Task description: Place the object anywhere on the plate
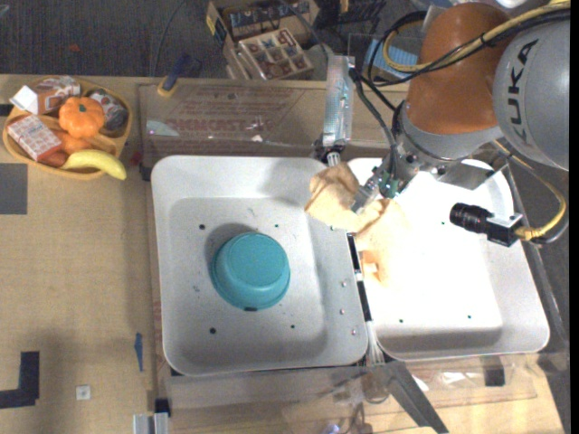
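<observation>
At the seam between the two bins, the gripper [369, 197] hangs with its fingers closed on a limp tan cloth [336, 199], which droops over both rims. The teal plate [251, 269], upside-down by the look of it, sits well apart in the left bin [181, 197]. The cloth could snag on the rim or slip free mid-carry.

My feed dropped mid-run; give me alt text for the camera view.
The gripper hangs over the inner edge of the right white bin, with a floppy tan cloth-like object at its fingertips, draped across both bins' edges. A teal round upturned bowl-like dish sits in the left white bin.
</observation>
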`<state>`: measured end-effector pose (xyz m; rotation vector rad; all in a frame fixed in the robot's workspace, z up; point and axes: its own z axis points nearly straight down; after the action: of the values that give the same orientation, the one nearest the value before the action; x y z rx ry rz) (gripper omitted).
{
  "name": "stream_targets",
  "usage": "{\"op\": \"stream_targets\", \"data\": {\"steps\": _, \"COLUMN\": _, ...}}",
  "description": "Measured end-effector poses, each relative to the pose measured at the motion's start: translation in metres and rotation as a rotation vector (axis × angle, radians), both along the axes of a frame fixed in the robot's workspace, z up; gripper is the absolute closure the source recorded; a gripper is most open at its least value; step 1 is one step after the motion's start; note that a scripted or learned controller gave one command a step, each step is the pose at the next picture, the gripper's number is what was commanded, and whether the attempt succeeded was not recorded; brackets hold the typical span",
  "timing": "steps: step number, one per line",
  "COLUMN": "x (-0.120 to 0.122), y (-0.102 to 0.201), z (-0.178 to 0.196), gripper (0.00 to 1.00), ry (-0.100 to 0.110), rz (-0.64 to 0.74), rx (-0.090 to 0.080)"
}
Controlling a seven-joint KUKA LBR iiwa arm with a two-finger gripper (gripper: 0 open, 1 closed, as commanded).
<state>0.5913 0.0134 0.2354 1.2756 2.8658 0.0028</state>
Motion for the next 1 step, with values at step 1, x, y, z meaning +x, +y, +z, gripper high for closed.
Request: {"op": "stream_targets", "data": {"steps": 1, "x": 0.0264, "y": 0.039, "z": -0.013, "gripper": 1.0, "ry": -0.002, "rz": 0.398, "rx": -0.001}}
